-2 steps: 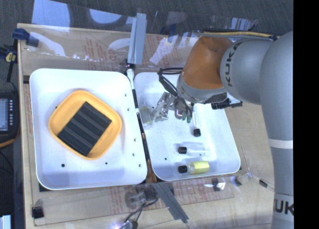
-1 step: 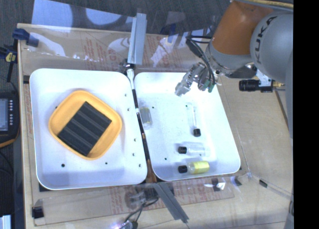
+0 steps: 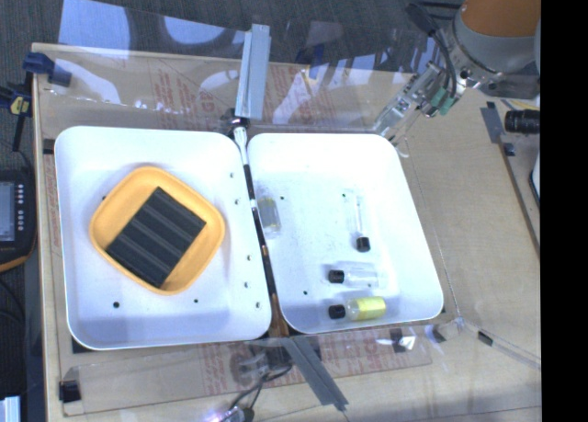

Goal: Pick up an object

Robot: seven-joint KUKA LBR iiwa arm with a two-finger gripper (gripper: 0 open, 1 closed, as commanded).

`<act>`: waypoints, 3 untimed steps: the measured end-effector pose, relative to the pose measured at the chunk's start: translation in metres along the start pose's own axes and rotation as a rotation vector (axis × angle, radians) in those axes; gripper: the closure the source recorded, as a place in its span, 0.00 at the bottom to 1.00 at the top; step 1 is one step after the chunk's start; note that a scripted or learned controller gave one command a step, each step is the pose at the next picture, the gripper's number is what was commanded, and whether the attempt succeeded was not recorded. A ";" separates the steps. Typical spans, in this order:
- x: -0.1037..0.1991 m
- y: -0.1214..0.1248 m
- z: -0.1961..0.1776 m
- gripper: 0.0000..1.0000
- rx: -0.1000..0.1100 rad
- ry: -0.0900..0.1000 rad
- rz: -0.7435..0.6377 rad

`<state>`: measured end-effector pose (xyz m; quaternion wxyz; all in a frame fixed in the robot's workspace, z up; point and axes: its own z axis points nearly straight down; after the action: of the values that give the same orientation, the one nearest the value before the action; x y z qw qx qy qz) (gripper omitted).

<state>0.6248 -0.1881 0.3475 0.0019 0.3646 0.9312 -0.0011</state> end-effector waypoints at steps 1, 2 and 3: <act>-0.034 0.003 0.072 1.00 0.002 0.005 0.038; -0.010 0.024 0.116 1.00 0.000 0.004 0.001; -0.010 0.024 0.116 0.00 0.000 0.004 0.001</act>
<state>0.6493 -0.1775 0.2317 0.0000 0.3653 0.9309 -0.0003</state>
